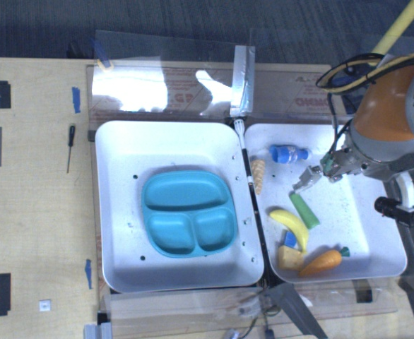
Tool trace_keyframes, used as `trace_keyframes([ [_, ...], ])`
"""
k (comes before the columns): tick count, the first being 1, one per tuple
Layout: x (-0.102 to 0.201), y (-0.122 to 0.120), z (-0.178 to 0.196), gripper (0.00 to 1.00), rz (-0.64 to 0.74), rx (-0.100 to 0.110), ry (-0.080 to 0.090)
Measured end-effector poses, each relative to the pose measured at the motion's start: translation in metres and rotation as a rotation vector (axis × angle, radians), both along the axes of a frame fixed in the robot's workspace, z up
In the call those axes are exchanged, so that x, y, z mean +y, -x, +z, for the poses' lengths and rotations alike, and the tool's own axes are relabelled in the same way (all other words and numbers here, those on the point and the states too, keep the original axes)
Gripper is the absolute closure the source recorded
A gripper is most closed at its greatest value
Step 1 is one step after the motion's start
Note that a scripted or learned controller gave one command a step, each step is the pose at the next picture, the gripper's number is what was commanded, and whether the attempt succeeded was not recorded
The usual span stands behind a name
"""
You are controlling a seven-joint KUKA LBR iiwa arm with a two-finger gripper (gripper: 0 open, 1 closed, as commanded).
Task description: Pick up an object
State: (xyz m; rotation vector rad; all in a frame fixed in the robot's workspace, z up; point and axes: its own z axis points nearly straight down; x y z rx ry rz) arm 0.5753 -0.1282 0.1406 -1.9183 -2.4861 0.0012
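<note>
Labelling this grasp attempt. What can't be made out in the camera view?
- Gripper: too small and blurred to show whether it is open or touching the green stick.
- Blue piece: mostly hidden by the banana.
- Arm: cut off by the right edge.
- Blue object: blurred, identity unclear.

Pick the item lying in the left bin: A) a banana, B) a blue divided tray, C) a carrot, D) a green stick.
B: the blue divided tray sits alone in the left bin, while the banana and carrot lie in the right bin.
</note>
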Motion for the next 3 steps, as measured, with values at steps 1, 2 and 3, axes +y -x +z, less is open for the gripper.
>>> trace_keyframes([
  [1,0.005,0.032,-0.054,0.00,0.220,-0.007,0.000],
  [2,0.004,0.030,-0.045,1.00,0.218,-0.012,0.001],
  [3,0.072,0.007,0.042,1.00,-0.001,-0.002,0.000],
])
